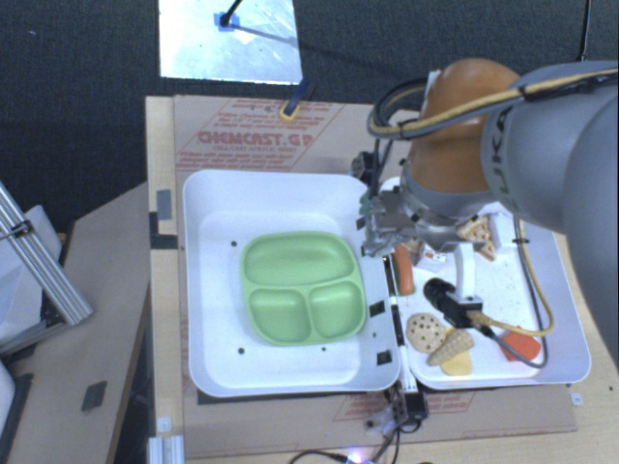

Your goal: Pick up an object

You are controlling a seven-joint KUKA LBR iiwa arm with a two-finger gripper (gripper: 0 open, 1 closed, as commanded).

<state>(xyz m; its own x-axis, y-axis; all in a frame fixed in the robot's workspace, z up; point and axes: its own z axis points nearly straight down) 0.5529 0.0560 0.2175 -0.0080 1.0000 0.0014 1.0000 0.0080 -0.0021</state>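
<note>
Even, bright overhead light washes the two white bins (208, 288) nearly shadowless; glare flares off a silvery sheet (230, 27) at top, while the near arm (561, 133) looms soft and slightly blurred.

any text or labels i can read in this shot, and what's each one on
"CHEMCAST.G P" is my best reading of the large red print on the cardboard sheet behind the left bin.
Smaller red lines above and below it: too blurred to read.
"KUKA", partly seen, letters on the grey arm.
Red print on the cardboard's front edge: unreadable.
</note>
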